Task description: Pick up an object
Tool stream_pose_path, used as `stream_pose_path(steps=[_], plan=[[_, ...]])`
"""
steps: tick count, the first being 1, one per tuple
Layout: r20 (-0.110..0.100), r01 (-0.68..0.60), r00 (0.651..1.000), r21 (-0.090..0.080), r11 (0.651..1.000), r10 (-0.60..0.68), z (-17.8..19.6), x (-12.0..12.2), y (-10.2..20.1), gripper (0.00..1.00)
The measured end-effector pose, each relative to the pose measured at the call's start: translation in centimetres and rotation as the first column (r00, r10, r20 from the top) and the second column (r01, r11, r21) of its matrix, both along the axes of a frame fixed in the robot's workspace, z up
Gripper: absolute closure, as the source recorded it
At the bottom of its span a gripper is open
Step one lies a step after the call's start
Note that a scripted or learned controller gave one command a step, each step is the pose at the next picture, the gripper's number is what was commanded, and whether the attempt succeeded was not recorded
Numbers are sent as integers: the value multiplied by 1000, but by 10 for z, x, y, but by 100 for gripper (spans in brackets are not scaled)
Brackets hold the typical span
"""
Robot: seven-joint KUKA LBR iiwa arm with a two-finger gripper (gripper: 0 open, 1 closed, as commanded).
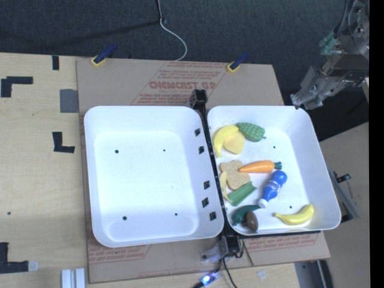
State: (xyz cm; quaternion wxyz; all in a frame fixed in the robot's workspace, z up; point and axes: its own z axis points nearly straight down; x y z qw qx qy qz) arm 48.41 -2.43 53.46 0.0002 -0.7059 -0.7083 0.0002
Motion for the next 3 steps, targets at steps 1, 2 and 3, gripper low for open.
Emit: stream_pose_path(steps=[1, 2, 3], plan=[[-1, 0, 1000, 0, 1000, 0, 0, 0, 32, 100], [-1, 0, 1000, 0, 1000, 0, 0, 0, 63, 100], [-1, 0, 1000, 0, 1000, 0, 0, 0, 89, 100]])
